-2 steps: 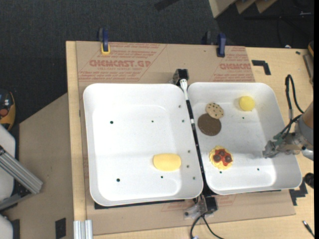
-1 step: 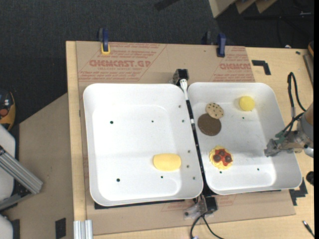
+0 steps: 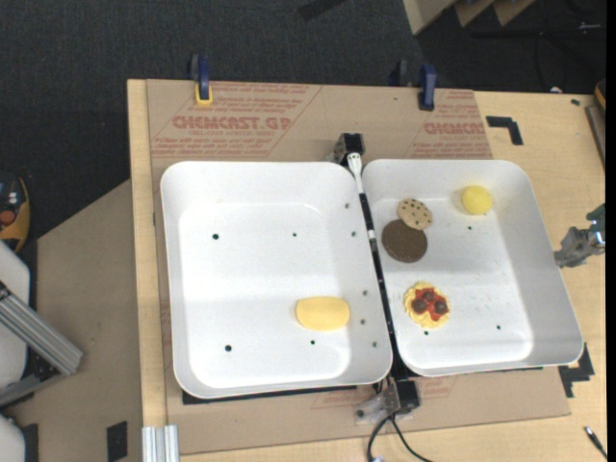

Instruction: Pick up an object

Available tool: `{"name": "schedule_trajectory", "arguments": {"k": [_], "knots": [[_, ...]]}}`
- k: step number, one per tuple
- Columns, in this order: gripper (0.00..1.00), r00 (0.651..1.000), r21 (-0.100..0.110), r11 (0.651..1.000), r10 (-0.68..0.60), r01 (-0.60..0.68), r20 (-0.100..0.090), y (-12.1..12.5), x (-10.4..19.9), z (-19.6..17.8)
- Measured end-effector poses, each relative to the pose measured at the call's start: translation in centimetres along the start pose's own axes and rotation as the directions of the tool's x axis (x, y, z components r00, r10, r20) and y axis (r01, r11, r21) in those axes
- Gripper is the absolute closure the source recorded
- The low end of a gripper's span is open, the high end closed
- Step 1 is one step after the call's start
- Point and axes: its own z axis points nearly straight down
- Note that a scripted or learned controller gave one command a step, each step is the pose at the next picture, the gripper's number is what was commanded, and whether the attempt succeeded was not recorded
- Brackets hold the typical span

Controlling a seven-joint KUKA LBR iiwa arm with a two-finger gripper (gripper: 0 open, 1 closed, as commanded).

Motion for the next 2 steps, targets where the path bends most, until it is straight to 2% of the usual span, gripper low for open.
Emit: {"name": "schedule_trajectory", "arguments": {"k": [1,2], "knots": [[1.0,1.0,0.018,1.0,0.003,-0.003,-0.009,-0.4,0.2,9.1],[1.0,1.0,0.015,1.0,0.003,-0.003,-0.008,-0.4,0.2,17.4]]}}
